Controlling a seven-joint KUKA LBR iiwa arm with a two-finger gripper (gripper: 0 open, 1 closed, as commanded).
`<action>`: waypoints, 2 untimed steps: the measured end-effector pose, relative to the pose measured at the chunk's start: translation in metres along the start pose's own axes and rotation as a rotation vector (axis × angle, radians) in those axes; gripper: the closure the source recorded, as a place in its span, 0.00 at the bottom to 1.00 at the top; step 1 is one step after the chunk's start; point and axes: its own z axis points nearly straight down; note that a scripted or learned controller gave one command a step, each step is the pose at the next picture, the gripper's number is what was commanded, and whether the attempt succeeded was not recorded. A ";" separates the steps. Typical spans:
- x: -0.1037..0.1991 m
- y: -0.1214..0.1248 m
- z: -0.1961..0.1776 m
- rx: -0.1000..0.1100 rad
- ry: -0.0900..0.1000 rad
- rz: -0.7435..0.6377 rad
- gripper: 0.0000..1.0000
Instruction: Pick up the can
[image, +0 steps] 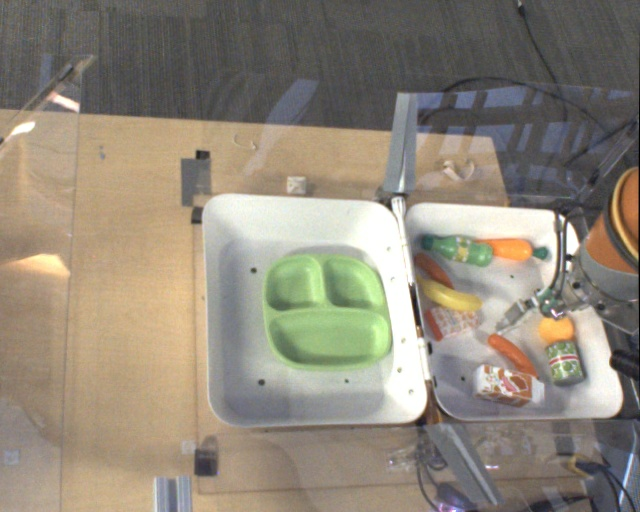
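Small green-labelled can (565, 361) stands upright — gripper (531, 305) spread open beside it, holding nothing.

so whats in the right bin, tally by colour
Right bin, main colour, small blurred items approximate:
orange or red: 4, e.g. carrot
green: 2, bottle, can
yellow: 1, banana
white and red packs: 2, e.g. carton
Total: 9

Place: it looked like a robotics lab.
Bench: a plain wooden bench (120, 300) carried two white bins (225, 300) side by side.
Contents: toy food and a green divided plate (326, 310).
Hardware: a grey-and-orange arm (615, 240), loose cables (500, 90).
Floor: grey carpet (250, 50).
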 end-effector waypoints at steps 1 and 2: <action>0.025 0.080 -0.035 -0.002 -0.001 -0.315 0.00; 0.005 0.054 -0.039 -0.001 0.000 -0.480 0.00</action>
